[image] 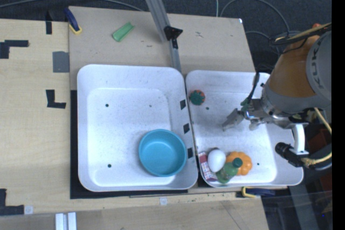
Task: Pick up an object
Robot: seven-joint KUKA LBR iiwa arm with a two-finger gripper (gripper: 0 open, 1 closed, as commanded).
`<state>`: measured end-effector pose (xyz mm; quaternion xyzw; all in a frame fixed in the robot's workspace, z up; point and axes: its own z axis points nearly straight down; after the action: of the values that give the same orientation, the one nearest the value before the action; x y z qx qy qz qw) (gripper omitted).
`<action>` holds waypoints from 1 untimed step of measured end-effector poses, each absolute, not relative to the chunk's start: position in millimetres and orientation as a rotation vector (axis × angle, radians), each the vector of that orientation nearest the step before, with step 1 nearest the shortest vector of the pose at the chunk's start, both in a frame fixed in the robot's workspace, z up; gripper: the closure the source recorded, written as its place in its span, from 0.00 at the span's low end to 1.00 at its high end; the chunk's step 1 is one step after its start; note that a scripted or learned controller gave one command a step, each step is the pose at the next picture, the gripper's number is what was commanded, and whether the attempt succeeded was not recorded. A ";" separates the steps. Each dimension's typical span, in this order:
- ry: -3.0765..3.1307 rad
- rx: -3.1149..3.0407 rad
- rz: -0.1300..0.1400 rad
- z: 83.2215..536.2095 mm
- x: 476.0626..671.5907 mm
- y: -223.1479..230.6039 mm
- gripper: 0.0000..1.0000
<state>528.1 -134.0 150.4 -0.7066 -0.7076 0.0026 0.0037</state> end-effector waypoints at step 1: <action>-2.217 -2.216 0.008 91.8 527.8 -142.2 0.00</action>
<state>527.8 -142.2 91.8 -0.7069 -0.7073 0.0026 0.0034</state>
